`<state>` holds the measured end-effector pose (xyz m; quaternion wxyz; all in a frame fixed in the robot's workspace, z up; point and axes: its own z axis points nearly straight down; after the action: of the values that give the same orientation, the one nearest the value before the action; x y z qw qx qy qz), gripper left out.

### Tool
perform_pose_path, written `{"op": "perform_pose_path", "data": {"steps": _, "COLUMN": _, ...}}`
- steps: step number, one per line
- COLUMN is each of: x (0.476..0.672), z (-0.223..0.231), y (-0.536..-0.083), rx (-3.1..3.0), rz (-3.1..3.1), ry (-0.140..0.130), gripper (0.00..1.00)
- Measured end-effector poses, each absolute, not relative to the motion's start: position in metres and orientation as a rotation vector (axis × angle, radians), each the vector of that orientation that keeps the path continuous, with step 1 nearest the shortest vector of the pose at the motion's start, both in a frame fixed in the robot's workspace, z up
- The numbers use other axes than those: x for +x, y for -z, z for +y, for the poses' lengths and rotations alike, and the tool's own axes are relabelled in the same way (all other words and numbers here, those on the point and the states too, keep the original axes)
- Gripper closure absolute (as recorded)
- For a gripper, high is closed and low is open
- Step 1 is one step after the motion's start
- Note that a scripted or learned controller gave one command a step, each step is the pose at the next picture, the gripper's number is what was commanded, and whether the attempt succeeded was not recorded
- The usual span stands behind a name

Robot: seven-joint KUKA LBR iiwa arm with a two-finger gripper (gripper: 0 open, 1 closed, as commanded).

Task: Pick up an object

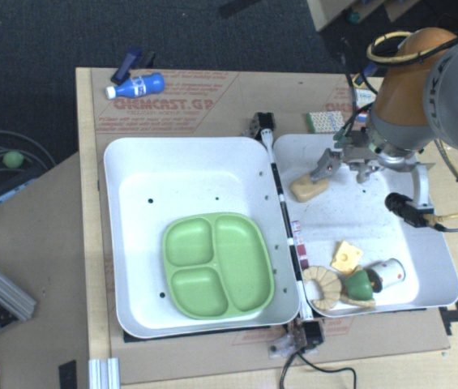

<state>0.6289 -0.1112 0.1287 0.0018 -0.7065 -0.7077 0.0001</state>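
My gripper (344,167) hangs low over the far part of the right bin (431,241), under the grey arm with its orange band (407,71). A tan bread-like piece (310,189) lies on the bin floor just left of and below the gripper, very near it; whether they touch I cannot tell. At the bin's near edge lie a yellow cheese-like wedge (347,258), a green toy vegetable (359,284), a white and red item (390,272) and a ribbed tan pastry (323,285).
The left bin (131,185) holds a green divided plate (215,264). A blue and white bottle (135,86) lies on the bench at the far left. A black clip (263,124) sits where the bins meet, and cables (435,217) trail at the right.
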Motion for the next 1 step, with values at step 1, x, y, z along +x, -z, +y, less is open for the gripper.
{"op": "perform_pose_path", "data": {"steps": 1, "x": 0.6454, "z": -0.0967, "y": -0.0922, "rx": -2.223, "rz": -2.227, "ry": 0.011, "gripper": 0.0}}
